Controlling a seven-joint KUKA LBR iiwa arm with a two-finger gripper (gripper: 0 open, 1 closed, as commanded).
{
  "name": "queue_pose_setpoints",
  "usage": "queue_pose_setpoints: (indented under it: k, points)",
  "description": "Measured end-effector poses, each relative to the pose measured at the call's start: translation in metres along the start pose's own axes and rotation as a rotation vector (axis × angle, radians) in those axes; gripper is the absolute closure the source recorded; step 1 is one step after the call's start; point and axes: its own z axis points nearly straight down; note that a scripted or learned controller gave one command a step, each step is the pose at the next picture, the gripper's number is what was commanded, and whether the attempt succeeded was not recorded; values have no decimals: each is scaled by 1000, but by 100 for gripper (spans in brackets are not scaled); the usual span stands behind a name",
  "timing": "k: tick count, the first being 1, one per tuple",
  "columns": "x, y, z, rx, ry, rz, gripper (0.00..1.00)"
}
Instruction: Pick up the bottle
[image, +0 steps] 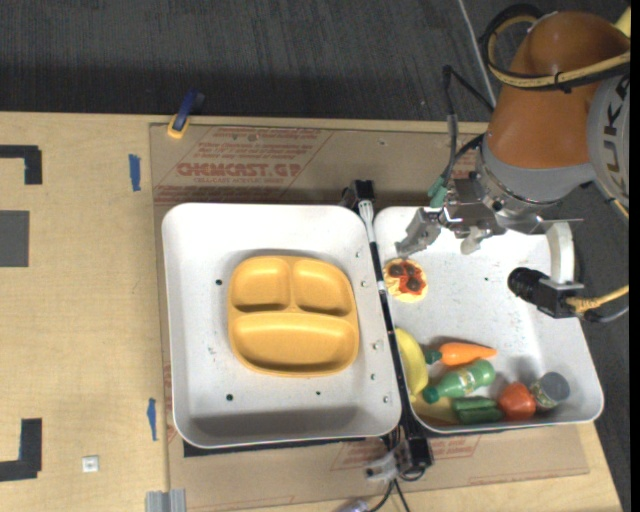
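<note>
The bottle (462, 381) is green with a yellow cap end and lies on its side near the front of the right bin (500, 300). It is wedged among other toy food. My gripper (441, 236) hangs over the far left part of that bin, well behind the bottle and apart from it. It is open, and there is nothing between its fingers (414, 238).
Around the bottle lie a banana (410, 362), a carrot (466, 352), a green block (476, 408), a red tomato (516, 400) and a grey can (552, 387). A pizza slice (406, 280) lies under the gripper. The left bin (190, 300) holds a yellow divided plate (293, 311).
</note>
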Motion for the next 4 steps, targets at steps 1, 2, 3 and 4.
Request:
queue_pose_setpoints:
  k: [1, 2, 3, 4]
  points:
    - [0, 0, 0, 0, 0, 0, 0]
    - [0, 0, 0, 0, 0, 0, 0]
    - [0, 0, 0, 0, 0, 0, 0]
    - [42, -18, 24, 3, 1, -72, 0]
